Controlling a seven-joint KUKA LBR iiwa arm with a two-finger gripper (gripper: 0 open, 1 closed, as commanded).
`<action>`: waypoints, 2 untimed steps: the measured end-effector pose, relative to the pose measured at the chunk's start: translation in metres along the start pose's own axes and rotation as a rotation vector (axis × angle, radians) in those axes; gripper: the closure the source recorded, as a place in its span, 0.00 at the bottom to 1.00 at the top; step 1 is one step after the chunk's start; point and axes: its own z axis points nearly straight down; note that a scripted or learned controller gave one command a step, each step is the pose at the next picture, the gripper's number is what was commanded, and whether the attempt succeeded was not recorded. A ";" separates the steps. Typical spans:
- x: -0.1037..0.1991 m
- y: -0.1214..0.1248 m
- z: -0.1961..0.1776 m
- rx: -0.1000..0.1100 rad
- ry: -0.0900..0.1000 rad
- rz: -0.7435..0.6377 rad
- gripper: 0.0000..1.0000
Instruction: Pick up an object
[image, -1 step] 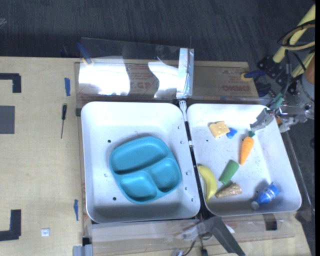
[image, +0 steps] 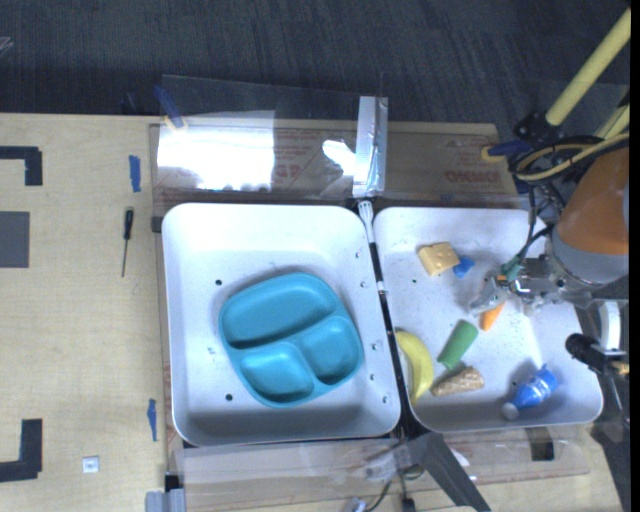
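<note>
In the right bin (image: 560, 235) lie a yellow block (image: 437, 258), a small blue piece (image: 462, 268), a small orange piece (image: 489, 318), a green cylinder (image: 458, 343), a banana (image: 417, 361), a tan wedge (image: 458, 381) and a blue-and-white object (image: 530, 392). My gripper (image: 497, 289) reaches in from the right and hangs low over the middle of this bin. It is just above the orange piece and to the right of the small blue piece. Whether it touches either one is unclear.
The left bin (image: 190, 300) holds a blue divided plate (image: 289, 337). A clear plastic sheet (image: 260, 150) and a metal divider post (image: 370, 140) stand behind the bins. Yellow and black cables (image: 560, 150) hang at the upper right beside the arm's orange band (image: 605, 215).
</note>
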 end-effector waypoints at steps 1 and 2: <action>0.000 0.004 -0.016 -0.014 -0.003 0.000 1.00; 0.110 0.035 -0.101 -0.017 0.001 0.085 1.00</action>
